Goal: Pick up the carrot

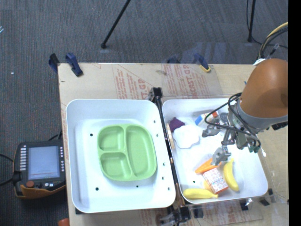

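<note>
The carrot (205, 166) is a small orange piece lying in the right bin (256, 185), towards its front middle. My gripper (221, 155) hangs over the right bin, just above and to the right of the carrot's right end. From this angle I cannot tell whether it touches the carrot. The grey arm with its orange band (265, 88) reaches in from the right and hides part of the bin's right side.
Around the carrot lie an orange-red box (216, 180), a banana (229, 175) and a second banana (200, 193) at the front. A white lump (186, 136), a purple item (176, 124) and a blue-white item (200, 120) sit further back. The left bin (77, 126) holds a green divided plate (127, 152).
</note>
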Motion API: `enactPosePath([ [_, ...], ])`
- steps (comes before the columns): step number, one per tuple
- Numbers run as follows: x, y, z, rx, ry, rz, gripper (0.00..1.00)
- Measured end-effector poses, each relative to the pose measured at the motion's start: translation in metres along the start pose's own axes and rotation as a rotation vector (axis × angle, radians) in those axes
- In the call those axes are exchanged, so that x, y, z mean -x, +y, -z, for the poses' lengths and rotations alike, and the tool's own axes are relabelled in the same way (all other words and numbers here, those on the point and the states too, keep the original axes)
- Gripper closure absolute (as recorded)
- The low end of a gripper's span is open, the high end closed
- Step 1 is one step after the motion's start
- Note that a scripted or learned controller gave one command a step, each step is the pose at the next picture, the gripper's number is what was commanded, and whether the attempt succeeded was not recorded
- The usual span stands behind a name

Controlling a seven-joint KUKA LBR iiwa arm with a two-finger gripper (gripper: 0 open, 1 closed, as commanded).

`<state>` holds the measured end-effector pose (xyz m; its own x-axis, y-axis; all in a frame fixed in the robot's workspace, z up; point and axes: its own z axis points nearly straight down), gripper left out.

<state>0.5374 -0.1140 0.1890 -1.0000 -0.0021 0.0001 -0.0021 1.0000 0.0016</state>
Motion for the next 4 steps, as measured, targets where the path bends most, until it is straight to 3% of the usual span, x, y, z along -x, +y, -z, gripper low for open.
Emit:
enactPosePath([
  [1, -0.025, 0.013, -0.103, 0.001, 0.003, 0.056, 0.0],
  [2, -0.049, 0.017, -0.099, -0.002, -0.014, -0.073, 0.0],
  [3, -0.049, 0.019, -0.09, -0.001, -0.011, -0.069, 1.0],
  [4, -0.062, -0.032, -0.099, 0.001, 0.0, 0.264, 1.0],
])
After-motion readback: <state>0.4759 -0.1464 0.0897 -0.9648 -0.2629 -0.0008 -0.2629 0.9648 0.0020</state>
